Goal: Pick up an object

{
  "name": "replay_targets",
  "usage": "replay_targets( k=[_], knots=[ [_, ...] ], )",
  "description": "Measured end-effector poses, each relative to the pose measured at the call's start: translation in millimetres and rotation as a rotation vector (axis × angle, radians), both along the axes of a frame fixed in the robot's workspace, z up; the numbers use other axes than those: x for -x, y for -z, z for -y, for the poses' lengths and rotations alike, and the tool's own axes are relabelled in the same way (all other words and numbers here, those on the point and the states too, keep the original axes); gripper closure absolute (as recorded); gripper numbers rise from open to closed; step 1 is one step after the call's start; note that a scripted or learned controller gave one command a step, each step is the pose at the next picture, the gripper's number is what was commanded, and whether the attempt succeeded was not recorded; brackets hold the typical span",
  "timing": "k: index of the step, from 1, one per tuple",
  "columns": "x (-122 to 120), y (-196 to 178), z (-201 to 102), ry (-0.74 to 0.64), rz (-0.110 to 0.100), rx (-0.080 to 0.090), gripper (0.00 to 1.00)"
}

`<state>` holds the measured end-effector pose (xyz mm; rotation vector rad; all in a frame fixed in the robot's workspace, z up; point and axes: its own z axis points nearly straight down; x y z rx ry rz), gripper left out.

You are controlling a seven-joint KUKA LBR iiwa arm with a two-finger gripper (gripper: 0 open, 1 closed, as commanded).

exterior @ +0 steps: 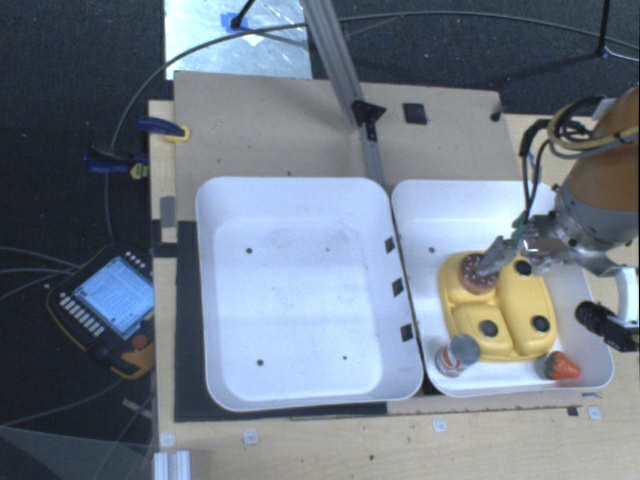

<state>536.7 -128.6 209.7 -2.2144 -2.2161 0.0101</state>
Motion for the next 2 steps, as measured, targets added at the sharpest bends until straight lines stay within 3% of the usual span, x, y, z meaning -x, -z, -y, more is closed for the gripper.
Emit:
replay_targets(
  k=[1,2],
  knots=[
    [-3,-6,0,-0.003,0.012,0.002,0.0],
    [5,52,4,0.0,0.008,0.001,0.0]
  ],
)
